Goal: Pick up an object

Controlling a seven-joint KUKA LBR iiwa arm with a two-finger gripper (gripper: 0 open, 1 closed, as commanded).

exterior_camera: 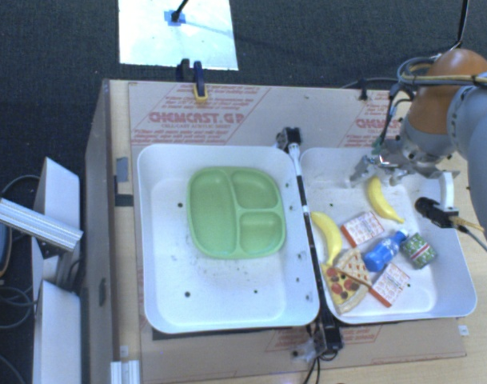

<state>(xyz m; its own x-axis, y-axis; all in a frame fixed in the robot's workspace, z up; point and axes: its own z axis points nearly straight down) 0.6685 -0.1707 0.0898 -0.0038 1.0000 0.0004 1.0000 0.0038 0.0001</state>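
Hovering gripper [377, 166] above a banana [382, 198], jaws' spread impossible to tell

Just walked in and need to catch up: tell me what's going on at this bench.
A grey arm reaches in from the right over the right bin, its tool poised above a banana near the bin's back. Nothing is visibly held. That bin also holds a second banana, a blue bottle, a pizza slice and small cards. The left bin holds a green divided plate.
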